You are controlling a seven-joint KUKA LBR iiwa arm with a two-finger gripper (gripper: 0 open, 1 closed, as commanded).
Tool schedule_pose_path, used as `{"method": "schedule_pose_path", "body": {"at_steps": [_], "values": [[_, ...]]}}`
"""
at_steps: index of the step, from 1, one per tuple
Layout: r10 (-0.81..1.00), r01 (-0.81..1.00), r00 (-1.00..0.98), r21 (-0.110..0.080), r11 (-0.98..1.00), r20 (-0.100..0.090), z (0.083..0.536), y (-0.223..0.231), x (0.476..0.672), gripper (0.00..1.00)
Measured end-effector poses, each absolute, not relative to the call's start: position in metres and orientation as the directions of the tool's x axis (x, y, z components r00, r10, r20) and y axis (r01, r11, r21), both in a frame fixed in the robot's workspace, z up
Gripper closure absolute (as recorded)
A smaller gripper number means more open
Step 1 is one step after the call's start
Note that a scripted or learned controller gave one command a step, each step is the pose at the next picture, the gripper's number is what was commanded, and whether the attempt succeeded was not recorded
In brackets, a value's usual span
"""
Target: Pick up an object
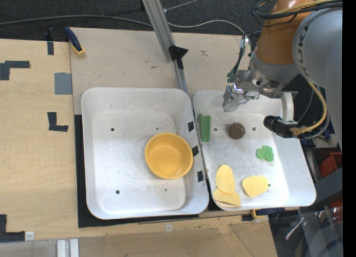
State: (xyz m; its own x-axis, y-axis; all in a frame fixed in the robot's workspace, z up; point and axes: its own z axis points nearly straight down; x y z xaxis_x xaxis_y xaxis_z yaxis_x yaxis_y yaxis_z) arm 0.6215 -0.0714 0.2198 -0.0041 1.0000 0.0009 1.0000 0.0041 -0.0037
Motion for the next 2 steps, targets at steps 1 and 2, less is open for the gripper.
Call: {"method": "schedule_pose_path", "body": {"at_steps": [1,2], "values": [[1.0,1.0,-0.005,-0.004,0.005,0.001,0.214,-0.031,0.598,1.0],[1.0,1.0,-0.005,-0.004,0.005,0.001,0.209,0.01,0.577,1.0]]}}
